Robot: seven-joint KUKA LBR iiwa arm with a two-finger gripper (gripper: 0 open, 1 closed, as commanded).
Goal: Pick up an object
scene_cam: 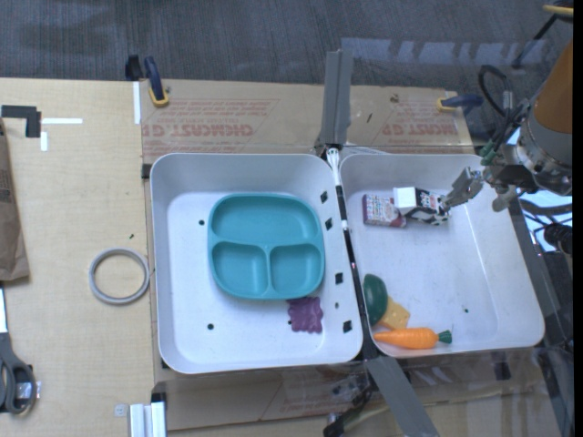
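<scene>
Reaching in from the right, the gripper [448, 202] hangs low over the right bin [474, 280], just beside a small carton [393, 208] near the far wall. I cannot tell its state. A carrot [412, 338] lies at the near edge; a teal plate [267, 246] fills the left bin [178, 271].

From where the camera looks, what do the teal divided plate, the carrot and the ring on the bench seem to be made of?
Teal divided plate: probably moulded plastic, satin finish; even colour, soft rounded compartment edges.
Carrot: likely a plastic or rubber toy; uniform bright orange, smooth skin, green stub end.
Ring: unclear, perhaps a tape roll or a plastic hoop; pale grey, thin wall, lying flat on the wooden bench.
</scene>
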